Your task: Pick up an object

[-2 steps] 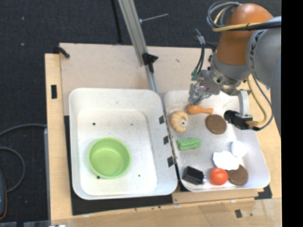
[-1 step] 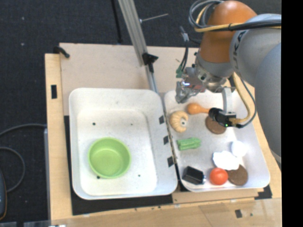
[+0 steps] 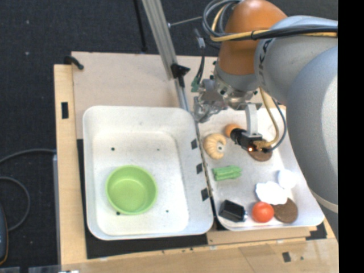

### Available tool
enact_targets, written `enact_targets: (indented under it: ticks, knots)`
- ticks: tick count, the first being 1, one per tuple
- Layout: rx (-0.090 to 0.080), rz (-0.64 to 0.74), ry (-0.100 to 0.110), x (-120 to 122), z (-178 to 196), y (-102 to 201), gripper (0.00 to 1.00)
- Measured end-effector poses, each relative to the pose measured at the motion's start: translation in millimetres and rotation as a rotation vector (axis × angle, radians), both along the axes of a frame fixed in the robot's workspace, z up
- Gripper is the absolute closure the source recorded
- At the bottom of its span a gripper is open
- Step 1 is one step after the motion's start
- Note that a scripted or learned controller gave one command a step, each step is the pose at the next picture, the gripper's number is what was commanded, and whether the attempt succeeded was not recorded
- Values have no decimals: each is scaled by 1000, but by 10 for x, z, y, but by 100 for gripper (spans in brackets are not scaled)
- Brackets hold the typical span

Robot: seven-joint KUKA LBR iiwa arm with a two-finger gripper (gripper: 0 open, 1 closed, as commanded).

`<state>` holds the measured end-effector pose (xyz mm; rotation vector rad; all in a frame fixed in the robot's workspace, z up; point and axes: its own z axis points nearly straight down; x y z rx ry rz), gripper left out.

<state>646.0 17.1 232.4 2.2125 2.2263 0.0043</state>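
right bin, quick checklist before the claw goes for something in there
1. Targets present in right bin: ok, croissant-shaped toy, green piece, black block, red ball.
2. Claw over right bin: ok, above its upper left corner.
3. Claw holding nothing: cannot tell.
4. Toy clear of neighbours: ok, apart from the green piece.
5. Green bowl out of the way: ok, in the left bin.

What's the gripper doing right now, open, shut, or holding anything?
Gripper: over the top left corner of the right bin, near the divider; whether it is open, shut or holding anything cannot be told.
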Motion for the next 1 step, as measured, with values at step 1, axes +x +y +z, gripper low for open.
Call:
enact_targets:
  ticks: [1]
  knots:
    - [2,1,1,119,118,445,100]
